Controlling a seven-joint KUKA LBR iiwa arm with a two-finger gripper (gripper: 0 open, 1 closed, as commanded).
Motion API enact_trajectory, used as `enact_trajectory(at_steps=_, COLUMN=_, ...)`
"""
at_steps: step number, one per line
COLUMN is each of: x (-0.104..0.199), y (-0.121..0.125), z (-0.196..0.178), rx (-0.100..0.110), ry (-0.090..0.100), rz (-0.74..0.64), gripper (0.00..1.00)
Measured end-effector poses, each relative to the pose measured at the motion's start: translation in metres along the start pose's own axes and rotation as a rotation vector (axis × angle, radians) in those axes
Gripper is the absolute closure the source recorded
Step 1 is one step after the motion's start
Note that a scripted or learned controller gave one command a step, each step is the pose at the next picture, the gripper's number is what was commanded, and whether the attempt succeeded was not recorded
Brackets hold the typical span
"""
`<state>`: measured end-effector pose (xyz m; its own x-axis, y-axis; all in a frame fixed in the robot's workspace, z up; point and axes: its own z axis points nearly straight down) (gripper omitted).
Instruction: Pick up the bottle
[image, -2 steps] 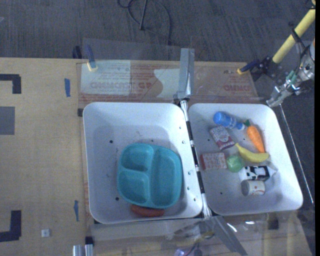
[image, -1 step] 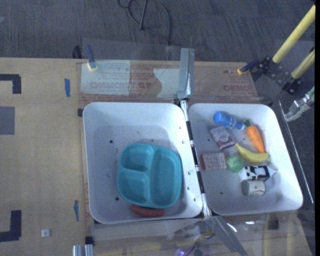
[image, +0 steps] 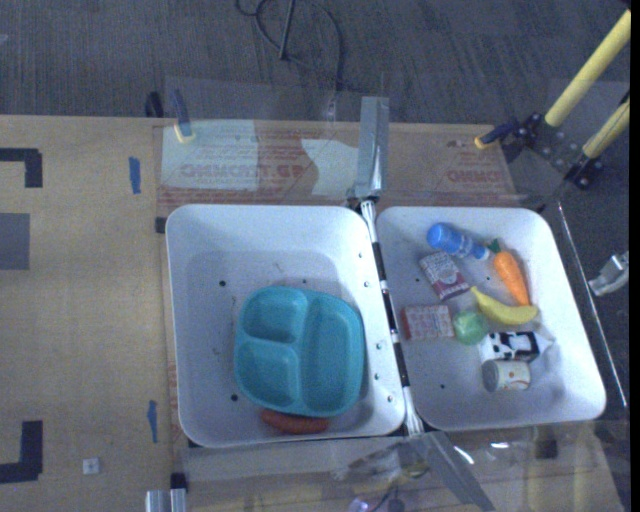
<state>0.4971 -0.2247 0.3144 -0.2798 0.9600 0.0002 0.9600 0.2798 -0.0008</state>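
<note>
Bottle (image: 452, 240) — right bin's (image: 575, 330) far corner

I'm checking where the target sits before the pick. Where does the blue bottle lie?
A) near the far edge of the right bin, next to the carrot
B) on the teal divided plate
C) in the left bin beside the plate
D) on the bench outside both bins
A: the blue bottle lies at the far end of the right bin, with the carrot just to its right.
</note>
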Motion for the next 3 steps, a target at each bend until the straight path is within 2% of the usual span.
enact_trajectory(at_steps=1, x=0.006, y=-0.014, z=-0.011, rx=0.000, ry=0.000, rz=-0.065, gripper=1.00)
enact_trajectory(at_steps=2, x=0.006, y=-0.014, z=0.032, rx=-0.001, ry=-0.001, rz=-0.043, gripper=1.00)
enact_trajectory(at_steps=3, x=0.006, y=-0.014, z=0.011, rx=-0.002, ry=-0.003, rz=-0.128, gripper=1.00)
